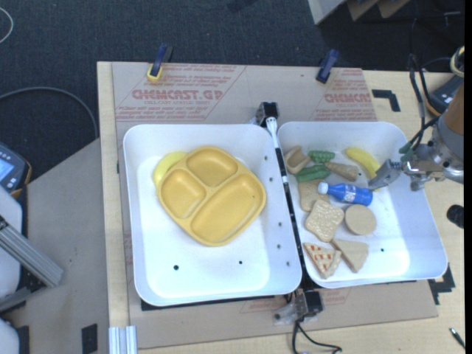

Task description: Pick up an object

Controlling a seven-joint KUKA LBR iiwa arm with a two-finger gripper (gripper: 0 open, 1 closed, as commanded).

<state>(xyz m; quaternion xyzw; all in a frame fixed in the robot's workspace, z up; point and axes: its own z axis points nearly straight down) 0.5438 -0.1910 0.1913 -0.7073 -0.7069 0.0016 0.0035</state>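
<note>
From my console I see the claw (389, 174) hanging over the right bin (413, 260), near its right wall and toward the far edge. I cannot tell how it is set, nor make out anything caught in it.

The pickable things all sit crowded along that bin's left half. The blue bottle (346, 192) lies on its side nearest the claw, with the banana (362, 158) just beyond it toward the far edge. A round biscuit (361, 220) and a square cracker (324, 220) lie just nearer me than the bottle, and a pizza slice (321, 257) sits at the near edge. The yellow divided plate (212, 194) is alone in the left bin (155, 271).

My worry is the crowding. The bottle is round and lying down, so I judge it could roll or squirt out sideways if pinched off-centre. Its neighbours lie so close that a descent may land on two things at once, or nudge the biscuit and shove the pile. The flat cracker offers little to grip against the bin floor.
</note>
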